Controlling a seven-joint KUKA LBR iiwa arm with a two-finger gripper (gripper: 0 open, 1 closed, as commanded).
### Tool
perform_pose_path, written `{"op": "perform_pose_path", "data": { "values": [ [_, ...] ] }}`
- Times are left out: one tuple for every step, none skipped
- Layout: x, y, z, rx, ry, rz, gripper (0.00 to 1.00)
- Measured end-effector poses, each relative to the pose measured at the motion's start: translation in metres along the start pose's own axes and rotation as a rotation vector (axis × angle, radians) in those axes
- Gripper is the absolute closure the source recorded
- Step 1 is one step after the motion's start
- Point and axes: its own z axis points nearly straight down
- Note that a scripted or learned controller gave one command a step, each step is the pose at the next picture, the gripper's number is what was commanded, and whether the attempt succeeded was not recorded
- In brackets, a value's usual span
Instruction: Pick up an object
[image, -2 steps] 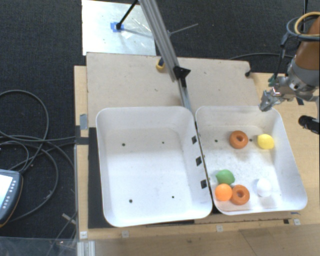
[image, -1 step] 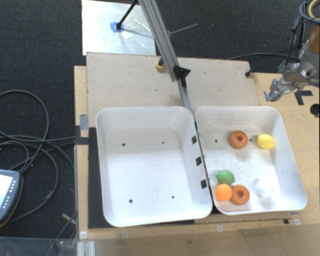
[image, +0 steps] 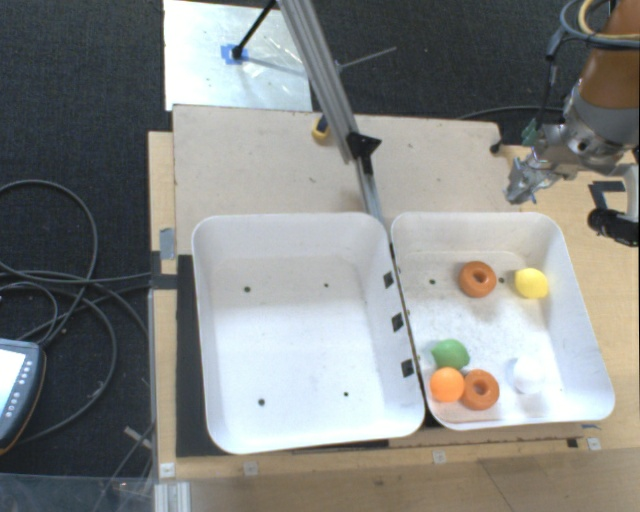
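The end effector (image: 522, 190) hangs above the right bin's (image: 575, 300) far rim, carrying nothing; its finger state cannot be told. Below it lie an orange ring (image: 477, 279) and a yellow ball (image: 531, 283); farther off, a green piece (image: 450, 353), orange ball (image: 446, 384), second ring (image: 480, 389) and white ball (image: 528, 374).

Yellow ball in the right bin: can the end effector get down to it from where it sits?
Probably yes: the yellow ball lies apart from the orange ring, nothing over it.

A bench (image: 260, 160) bears two white bins (image: 300, 330) side by side.
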Motion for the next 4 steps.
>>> {"op": "perform_pose_path", "data": {
  "values": [
    [0.056,-0.014,0.003,0.002,0.001,0.000,1.00],
    [0.115,-0.014,0.001,0.002,0.002,-0.001,1.00],
    [0.177,-0.023,0.014,0.004,0.002,-0.001,1.00],
    [0.229,-0.036,0.019,0.005,0.001,0.000,1.00]
  ]
}}
